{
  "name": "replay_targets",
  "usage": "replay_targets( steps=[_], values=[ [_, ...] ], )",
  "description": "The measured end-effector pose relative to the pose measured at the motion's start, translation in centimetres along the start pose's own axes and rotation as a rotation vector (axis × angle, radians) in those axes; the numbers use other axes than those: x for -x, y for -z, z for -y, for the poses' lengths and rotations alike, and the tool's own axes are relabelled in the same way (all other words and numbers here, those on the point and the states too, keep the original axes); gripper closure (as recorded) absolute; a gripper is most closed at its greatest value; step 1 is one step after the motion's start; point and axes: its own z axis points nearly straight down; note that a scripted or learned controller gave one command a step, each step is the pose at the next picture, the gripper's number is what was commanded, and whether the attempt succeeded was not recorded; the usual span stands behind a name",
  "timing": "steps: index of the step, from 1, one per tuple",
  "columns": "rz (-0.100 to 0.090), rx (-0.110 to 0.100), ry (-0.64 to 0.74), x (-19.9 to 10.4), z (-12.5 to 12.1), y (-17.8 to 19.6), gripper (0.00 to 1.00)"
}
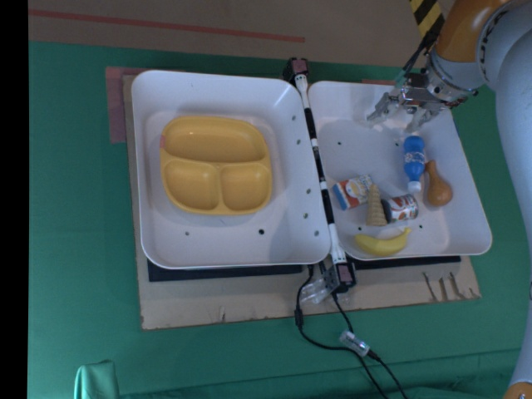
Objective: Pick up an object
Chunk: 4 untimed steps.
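Six items are lying below the gripper [402,115], hovering splayed and empty; lowering straight onto the nearest blue bottle [413,161] seems best.

A small blue plastic bottle with a white cap and label [413,160] lay on its side in the right bin, its length running roughly up and down the view. Just beside it to the right lay a brown pear-shaped toy drumstick [437,187], narrow end pointing up. Lower and to the left, a little white carton with orange and blue print [354,192] lay tipped over, touching a tan ridged ice-cream cone [377,207]. A short red-and-white can [402,209] lay against the cone's right side. A yellow plastic banana [382,243] curved along the bin's near edge.
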Motion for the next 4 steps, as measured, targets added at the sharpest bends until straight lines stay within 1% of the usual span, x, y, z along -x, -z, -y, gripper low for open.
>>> replay_targets(
  steps=[1,2,3,4],
  values=[
    [0.008,0.018,-0.005,0.3,-0.4,2.0,1.00],
    [0.008,0.018,-0.005,0.3,-0.4,2.0,0.00],
    [0.005,0.001,-0.001,0.2,2.5,0.1,0.00],
    [0.014,0.019,-0.007,0.6,2.1,2.0,1.00]
  ],
)
